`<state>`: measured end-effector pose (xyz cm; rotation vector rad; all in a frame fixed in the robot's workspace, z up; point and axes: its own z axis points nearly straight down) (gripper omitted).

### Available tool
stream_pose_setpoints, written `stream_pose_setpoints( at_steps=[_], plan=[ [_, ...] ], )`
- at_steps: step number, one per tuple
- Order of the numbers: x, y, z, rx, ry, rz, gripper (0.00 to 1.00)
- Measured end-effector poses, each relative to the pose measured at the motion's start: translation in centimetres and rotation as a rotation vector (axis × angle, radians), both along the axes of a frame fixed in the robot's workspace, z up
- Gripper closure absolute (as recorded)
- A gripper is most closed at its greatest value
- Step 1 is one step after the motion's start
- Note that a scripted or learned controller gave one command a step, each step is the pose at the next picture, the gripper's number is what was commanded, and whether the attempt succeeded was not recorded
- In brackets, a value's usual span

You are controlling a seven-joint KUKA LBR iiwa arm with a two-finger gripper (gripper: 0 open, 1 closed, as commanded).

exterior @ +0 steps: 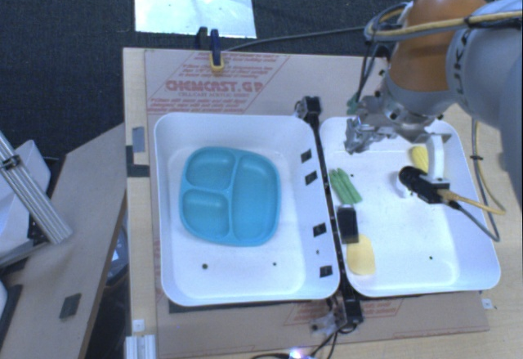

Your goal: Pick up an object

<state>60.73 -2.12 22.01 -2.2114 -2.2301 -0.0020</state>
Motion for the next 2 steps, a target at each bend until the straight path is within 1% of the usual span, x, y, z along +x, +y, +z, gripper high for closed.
stream_pose_setpoints(
  at_steps=[2],
  plan=[
    [-2.6, 9.9, 2.0, 0.000, -0.001, 0.001, 1.00]
  ],
)
